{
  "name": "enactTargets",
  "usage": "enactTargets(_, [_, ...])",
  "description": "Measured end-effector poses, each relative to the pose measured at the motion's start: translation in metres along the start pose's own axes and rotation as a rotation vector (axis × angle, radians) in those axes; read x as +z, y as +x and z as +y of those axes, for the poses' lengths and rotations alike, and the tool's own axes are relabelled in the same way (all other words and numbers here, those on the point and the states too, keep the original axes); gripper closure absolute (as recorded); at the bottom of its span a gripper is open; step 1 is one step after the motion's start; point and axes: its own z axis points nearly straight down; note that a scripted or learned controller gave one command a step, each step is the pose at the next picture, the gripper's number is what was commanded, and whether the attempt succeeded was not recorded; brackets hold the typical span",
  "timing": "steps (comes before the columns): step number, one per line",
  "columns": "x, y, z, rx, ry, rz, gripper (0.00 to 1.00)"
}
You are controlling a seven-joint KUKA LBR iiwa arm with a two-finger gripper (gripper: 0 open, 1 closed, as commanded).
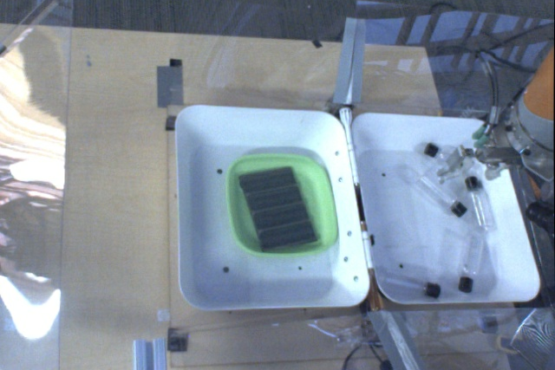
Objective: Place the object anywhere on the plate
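A dark grey ridged rectangular block [277, 208] lies flat on the lime green plate [237, 191], slightly askew, in the middle of the left bin [195, 186]. The arm [536, 113] comes in from the right edge. Its gripper [475, 153] hangs over the upper right part of the right bin [390, 186], well away from the plate and the block. Nothing dark or solid shows held in it.
Several clear plastic pieces with small black ends [475, 208] lie scattered across the right bin, mostly in its right half. A grey metal bracket [349, 65] stands behind the seam between the bins. Cables [486, 39] run at the back right.
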Motion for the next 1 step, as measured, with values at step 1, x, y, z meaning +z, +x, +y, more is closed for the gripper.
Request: enactTargets(1, [-0.0066,-0.0308,0.0207,-0.008,-0.001,-0.001,0.0])
